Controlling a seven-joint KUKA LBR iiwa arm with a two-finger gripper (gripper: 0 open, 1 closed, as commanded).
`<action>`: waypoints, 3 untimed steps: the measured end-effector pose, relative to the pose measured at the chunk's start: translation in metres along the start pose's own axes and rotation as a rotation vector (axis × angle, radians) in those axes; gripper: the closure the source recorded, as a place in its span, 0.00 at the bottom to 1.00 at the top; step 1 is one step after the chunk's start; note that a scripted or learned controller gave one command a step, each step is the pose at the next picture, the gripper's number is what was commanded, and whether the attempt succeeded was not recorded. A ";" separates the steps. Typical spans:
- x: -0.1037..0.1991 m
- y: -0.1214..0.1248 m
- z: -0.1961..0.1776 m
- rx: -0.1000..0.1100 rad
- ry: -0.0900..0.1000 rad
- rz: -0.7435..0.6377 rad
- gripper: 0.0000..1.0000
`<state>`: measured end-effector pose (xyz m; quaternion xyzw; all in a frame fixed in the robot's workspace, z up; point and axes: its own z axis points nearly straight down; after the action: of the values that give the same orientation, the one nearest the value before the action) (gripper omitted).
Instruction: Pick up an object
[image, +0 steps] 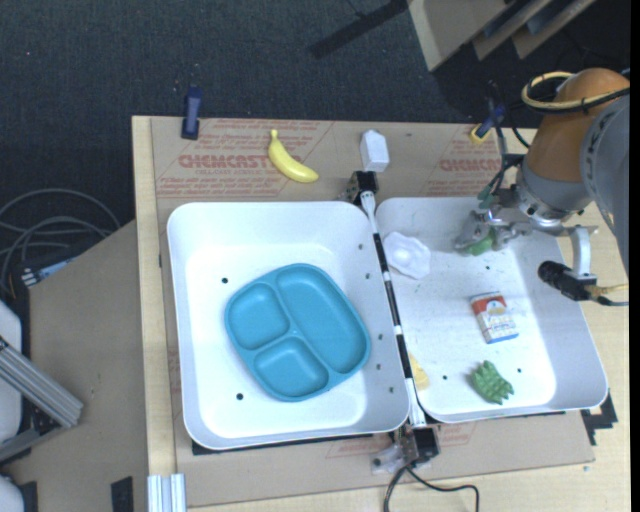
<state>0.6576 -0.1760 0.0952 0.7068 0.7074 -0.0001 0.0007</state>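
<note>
**Asker:** Camera view from above the bench. What lies where, left to right?

**Describer:** On the cardboard behind the bins, a banana (291, 160). The left bin (200, 235) holds a blue divided plate (294, 330), near its middle. The right bin (560, 385) holds a crumpled white wrapper (406, 253) by its left wall, a small red and white box (494, 318) near the middle, and a green toy (491, 382) near the front edge.

**Asker:** And the arm?

**Describer:** It reaches in from the right. The gripper (486, 234) sits low over the back of the right bin. Something small and green shows at its tip, but whether that is a held object or part of the tool is too blurred to tell, and the gap between its fingers cannot be made out.

**Asker:** Which object is nearest?

**Describer:** The wrapper lies near, to the gripper's left. The box lies toward the front of the bin from the gripper, its long side running roughly front to back. The green toy is farther forward.
</note>
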 end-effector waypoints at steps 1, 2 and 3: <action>0.093 0.010 -0.091 -0.003 0.002 -0.001 1.00; 0.093 0.010 -0.100 -0.003 0.000 -0.001 1.00; 0.126 0.000 -0.225 -0.004 0.001 -0.001 1.00</action>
<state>0.6578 -0.0501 0.3200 0.7065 0.7077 0.0014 0.0018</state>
